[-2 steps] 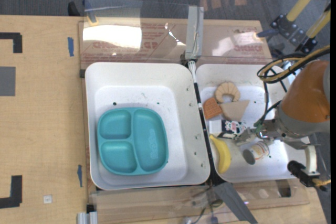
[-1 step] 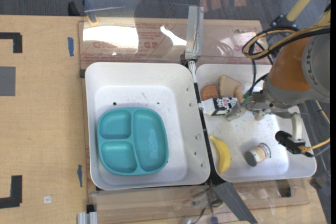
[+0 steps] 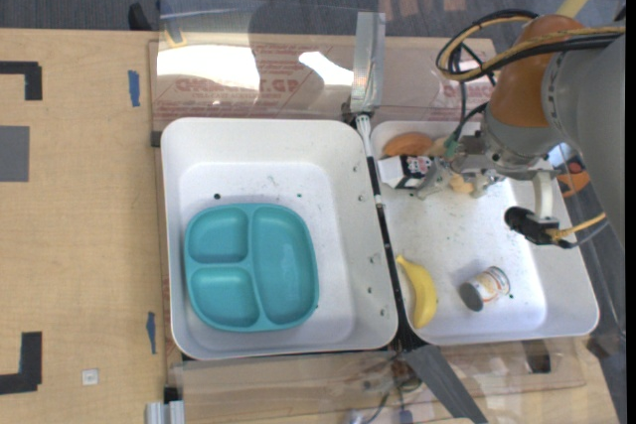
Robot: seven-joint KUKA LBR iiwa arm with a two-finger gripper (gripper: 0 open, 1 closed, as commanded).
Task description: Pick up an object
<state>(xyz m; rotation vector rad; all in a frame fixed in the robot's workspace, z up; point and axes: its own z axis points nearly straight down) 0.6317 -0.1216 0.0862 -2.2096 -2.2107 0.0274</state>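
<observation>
Leftmost, a teal divided plate [image 3: 252, 266] fills the left bin [image 3: 179, 154]; right of it, the right bin [image 3: 566, 308] holds a banana [image 3: 420, 289] and small can [image 3: 484, 288]. My gripper [image 3: 452, 172] hovers above both; its grip I cannot tell.

Glossy teal plastic plate [image 3: 252, 267], smooth white plastic bins [image 3: 343, 313], shiny metal can [image 3: 484, 289].

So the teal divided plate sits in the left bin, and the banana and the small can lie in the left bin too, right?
Not quite. The camera view shows the teal divided plate in the left bin, but the banana and the small can lie in the right bin, near its front edge.
</observation>
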